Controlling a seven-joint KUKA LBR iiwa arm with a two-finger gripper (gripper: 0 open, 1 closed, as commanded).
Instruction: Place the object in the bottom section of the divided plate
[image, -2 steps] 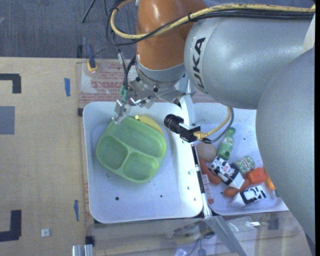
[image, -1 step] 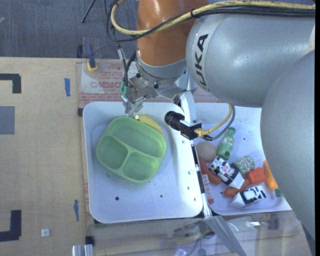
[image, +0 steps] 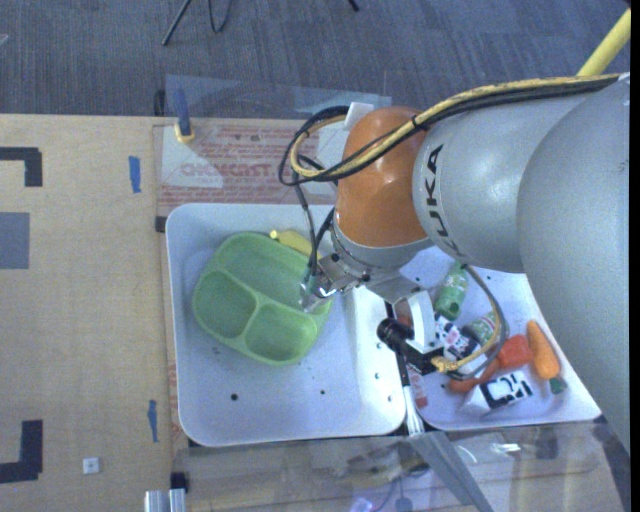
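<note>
Camera view: end effector over divided plate rim, arm hiding it; grip state unclear.

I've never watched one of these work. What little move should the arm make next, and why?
Probably a short shift toward the near, lower section of the green divided plate. The claw hovers at the plate's right rim, beside the yellow object at its far edge. Whether it carries anything, I cannot tell.

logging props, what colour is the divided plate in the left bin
Light green, clearest in the camera view: the divided plate in the left bin.
</note>
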